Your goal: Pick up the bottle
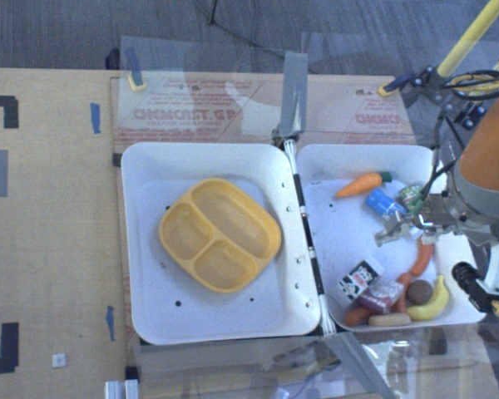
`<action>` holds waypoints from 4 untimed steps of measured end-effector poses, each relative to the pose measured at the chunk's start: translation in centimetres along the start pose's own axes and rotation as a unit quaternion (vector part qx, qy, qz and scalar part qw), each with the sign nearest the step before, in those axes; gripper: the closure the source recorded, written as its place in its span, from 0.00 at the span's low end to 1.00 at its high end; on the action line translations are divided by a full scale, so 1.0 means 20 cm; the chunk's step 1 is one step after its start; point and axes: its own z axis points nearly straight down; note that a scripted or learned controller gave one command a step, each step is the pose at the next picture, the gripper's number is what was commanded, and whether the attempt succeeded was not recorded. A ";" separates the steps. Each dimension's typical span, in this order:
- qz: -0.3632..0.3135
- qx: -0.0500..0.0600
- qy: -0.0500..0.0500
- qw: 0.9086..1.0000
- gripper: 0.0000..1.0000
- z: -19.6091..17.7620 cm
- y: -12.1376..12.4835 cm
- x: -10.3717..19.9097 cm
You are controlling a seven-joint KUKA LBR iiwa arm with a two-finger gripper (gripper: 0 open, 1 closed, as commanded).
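Tan wooden bench [50,248] carries 2 shallow white bins side by side: left bin [141,223], right bin [320,223]. Black corner markings, blue tape strips on bench surface at left.

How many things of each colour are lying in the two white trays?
Yellow: 2, the divided plate and the banana
Orange: 2, one carrot and another carrot
Blue: 1, the bottle
Black and white: 1, a small carton
Brown: 1, a round fruit
Total: 7 clearly told apart; the corner pile is hard to separate.
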 end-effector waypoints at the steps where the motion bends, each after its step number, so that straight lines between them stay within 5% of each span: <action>1: -0.010 -0.001 -0.001 1.000 0.00 0.27 0.24 -0.06; 2: -0.047 -0.005 0.002 0.999 0.00 0.58 0.51 -0.21; 3: -0.045 -0.006 -0.001 0.999 1.00 0.53 0.50 -0.24; 4: -0.083 -0.002 -0.001 0.997 1.00 0.06 0.47 -0.16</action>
